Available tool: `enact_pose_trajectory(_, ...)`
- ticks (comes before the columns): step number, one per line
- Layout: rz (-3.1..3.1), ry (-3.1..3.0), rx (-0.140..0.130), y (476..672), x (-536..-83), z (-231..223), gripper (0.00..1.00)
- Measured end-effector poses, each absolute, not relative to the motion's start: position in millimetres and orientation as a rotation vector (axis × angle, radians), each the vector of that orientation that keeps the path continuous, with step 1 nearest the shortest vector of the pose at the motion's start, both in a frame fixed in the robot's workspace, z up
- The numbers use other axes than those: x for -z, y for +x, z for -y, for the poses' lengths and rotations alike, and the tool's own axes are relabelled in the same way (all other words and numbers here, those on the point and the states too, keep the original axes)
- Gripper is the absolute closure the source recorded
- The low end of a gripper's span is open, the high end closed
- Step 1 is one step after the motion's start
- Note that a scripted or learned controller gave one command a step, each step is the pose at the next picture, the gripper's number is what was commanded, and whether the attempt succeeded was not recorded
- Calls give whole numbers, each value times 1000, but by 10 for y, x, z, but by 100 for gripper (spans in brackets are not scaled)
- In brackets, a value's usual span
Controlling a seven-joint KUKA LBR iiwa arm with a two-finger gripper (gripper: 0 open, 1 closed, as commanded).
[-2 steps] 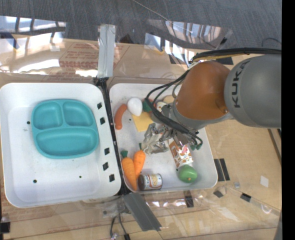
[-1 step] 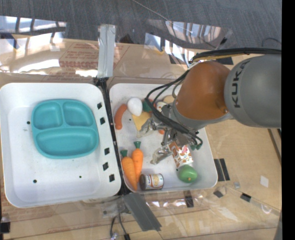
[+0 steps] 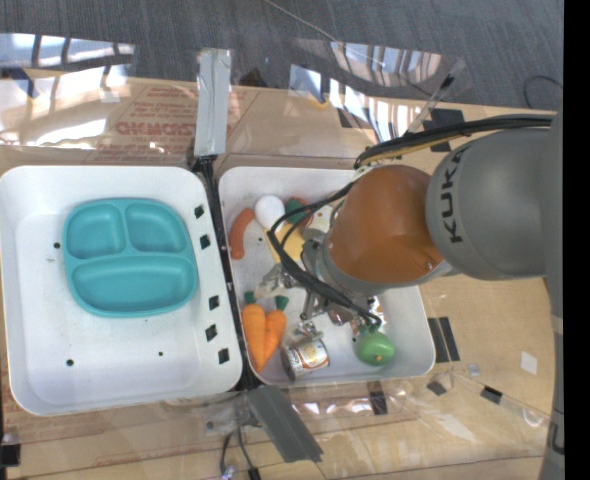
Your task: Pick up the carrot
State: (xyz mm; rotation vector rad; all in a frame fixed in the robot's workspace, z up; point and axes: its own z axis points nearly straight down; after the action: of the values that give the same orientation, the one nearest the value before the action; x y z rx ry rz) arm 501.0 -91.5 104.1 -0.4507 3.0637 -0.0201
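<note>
You are looking down on two white bins side by side on the worktop (image 3: 85,108). The arm (image 3: 475,208) comes in from the right and its orange band hangs over the middle of the right bin (image 3: 410,353), so much of that bin's floor is hidden from you. The pincer (image 3: 320,303) sits low under the band amid cables and metal parts; it is too tangled and shadowed to make out, so you cannot tell whether it is released or clenched, and nothing can be seen gripped in it.

The carrot (image 3: 262,333) lies at the near left corner of the right bin, close against the divider between the bins, orange with a bit of green at its upper end. It looks like two orange pieces side by side, and whether they are one item or two is hard to say. The pincer is just beside it, up and to the right, apart from it as far as you can see.

Just right of the carrot lies a small tin can (image 3: 305,356) on its side, and further right a green apple-like fruit (image 3: 375,348), near the bin's front wall. Towards the far side you see a reddish sausage shape (image 3: 241,232) by the divider and a white egg (image 3: 269,210) next to it, with something green and red partly covered by the arm's cables.

The left bin (image 3: 35,368) holds a teal divided tray (image 3: 130,256) with three compartments
</note>
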Motion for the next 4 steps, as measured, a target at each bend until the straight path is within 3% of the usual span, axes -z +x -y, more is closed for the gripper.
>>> enact_pose_trajectory(1,-3074,-463,21,4990,-1121,918,100)
enact_pose_trajectory(2,-3025,-824,1,4997,-1936,-39,100)
enact_pose_trajectory(3,-2993,-918,6,5144,-2737,22,100)
enact_pose_trajectory(4,-3007,-904,6,5535,-2653,1413,100)
